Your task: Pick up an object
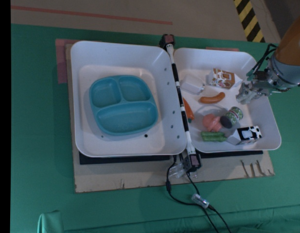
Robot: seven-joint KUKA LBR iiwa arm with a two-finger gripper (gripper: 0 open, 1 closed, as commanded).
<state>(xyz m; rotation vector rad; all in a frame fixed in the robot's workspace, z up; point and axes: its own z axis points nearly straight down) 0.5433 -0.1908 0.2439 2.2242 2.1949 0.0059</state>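
Note:
My gripper (pixel 246 94) hangs over the right bin's (pixel 266 115) right side, with bare bin floor below it. To its left lies a sausage (pixel 211 99). A small brown-and-white carton (pixel 221 78) sits behind that. Below the gripper, a green can (pixel 233 115) lies on its side beside a pink-orange toy (pixel 212 122). A black-and-white cow-pattern carton (pixel 247 134) rests at the front right. A green pea pod (pixel 213 136) lies at the front, and a carrot (pixel 188 109) lies along the divider. A white block (pixel 192 86) sits at the left.
The left bin (pixel 77 106) holds a blue divided plate (pixel 123 104). A black-and-white rod (pixel 178 91) runs between the bins. Cables (pixel 198 200) trail across the green cloth in front. Yellow-black hazard tape (pixel 247 8) marks the floor behind.

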